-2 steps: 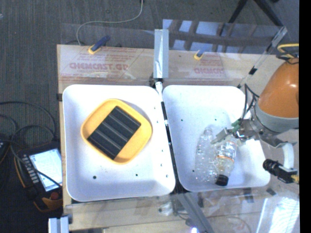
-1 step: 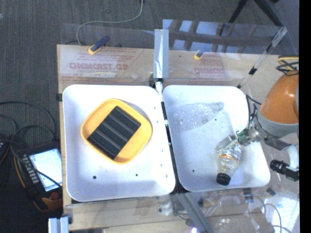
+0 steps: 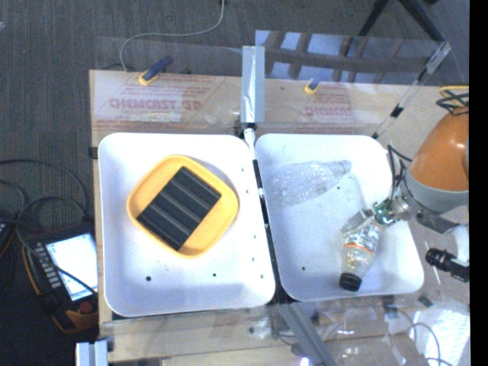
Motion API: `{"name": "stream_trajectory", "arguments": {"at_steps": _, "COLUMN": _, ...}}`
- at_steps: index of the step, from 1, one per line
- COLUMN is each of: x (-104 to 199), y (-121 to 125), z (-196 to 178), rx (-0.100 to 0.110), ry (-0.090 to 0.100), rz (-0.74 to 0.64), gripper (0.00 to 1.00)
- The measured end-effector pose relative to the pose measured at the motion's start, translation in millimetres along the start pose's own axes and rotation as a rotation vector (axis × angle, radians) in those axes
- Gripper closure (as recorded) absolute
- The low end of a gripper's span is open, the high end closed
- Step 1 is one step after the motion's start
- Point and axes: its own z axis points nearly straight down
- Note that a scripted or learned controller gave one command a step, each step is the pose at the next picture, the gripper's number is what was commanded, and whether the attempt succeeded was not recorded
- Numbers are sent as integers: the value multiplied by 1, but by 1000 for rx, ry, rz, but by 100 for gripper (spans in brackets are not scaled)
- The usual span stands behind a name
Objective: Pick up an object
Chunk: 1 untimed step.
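From my console I see the gripper (image 3: 379, 213) low over the right bin (image 3: 305, 277), at the upper end of a small clear bottle (image 3: 358, 252) with a black cap; I cannot tell how far it is open or whether it has hold. The arm (image 3: 442, 162) reaches in from the right. A second clear bottle (image 3: 309, 180) lies near the bin's back. The left bin (image 3: 122, 280) holds a yellow-rimmed black object (image 3: 181, 206). The board behind reads "CHEMCAST" (image 3: 152, 104).

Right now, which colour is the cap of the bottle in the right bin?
Black. The cap sits at the near end of the bottle; the camera view shows it clearly.
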Motion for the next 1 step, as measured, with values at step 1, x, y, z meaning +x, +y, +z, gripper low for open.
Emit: {"name": "stream_trajectory", "arguments": {"at_steps": 1, "x": -8, "y": 2, "z": -84, "rx": 7, "ry": 1, "rz": 20, "gripper": 100}}
